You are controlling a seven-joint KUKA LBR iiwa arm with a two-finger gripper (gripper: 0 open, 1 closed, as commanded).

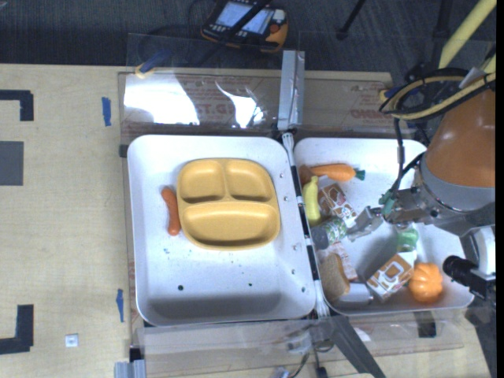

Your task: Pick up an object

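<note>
**Arm over right bin, nothing seen in the gripper**

Two white bins side by side on the bench. Left bin (150, 211) holds a yellow tray (228, 203) with three sections, lying flat near the middle, and an orange sausage (172, 209) just left of it, touching or nearly touching the tray edge.

Right bin (370, 150) is cluttered. A carrot (335, 171) lies at the back, a banana (312, 198) upright along the left wall, a small carton (337, 201) just right of the banana. Bread (334, 274) sits near the front left, a second carton (390, 276) at the front, a small pumpkin (426, 282) touching its right side. A green item (407, 237) lies behind that carton, partly hidden.

The arm (465, 152) comes in from the right, orange band over the bin's right side. Gripper (370, 219) is low over the middle of the right bin, near the first carton. Can't tell how the jaws are set; too small and cluttered. No item visibly between them.
</note>
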